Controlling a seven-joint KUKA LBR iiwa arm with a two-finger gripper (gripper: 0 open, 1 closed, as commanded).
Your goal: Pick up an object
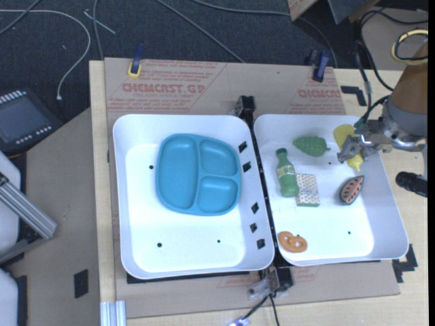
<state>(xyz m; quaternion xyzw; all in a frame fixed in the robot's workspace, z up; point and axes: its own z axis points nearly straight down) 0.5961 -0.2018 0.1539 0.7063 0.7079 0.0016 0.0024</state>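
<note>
My gripper (356, 146) hangs over the far right part of the right bin (380, 240), directly above a yellow banana-like object (344, 136) whose lower end shows just below the gripper. The banana's middle is hidden by the gripper. Left of it lies a green leaf-shaped toy (310, 145). A green bottle (285, 172) lies on its side near the bin's left wall, with a small patterned packet (307, 189) beside it. A watermelon slice (351, 189) sits below the gripper, and a pretzel (292, 242) rests at the bin's front left corner.
The left bin (143, 250) holds a blue divided plate (198, 174). A black clip-studded divider (253, 182) separates the two bins. The grey arm with its orange band (412, 90) comes in from the right edge. Cables lie on the floor behind the bench.
</note>
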